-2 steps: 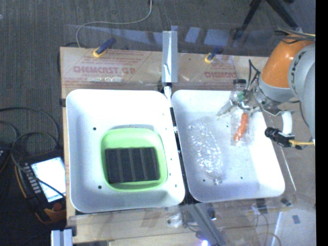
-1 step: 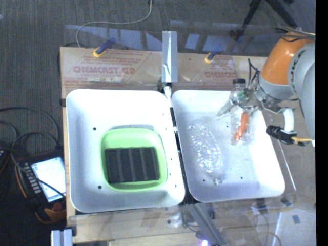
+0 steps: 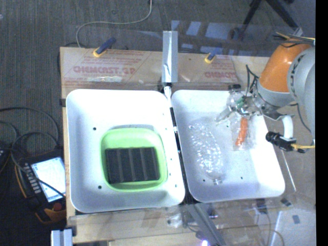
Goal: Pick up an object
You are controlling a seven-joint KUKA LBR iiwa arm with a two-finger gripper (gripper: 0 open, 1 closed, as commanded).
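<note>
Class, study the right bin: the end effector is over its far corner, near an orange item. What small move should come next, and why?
Probably a short descent toward the orange item. The end effector sits just above it in the right bin, and nothing visibly lies in its grip. The clear crinkled bottle lies further left, so the orange item is the nearer target.

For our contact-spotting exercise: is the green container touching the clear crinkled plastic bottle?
Apart. The camera view shows the green container in the left bin and the clear plastic bottle lying in the right bin, with both bins' rims between them.
</note>
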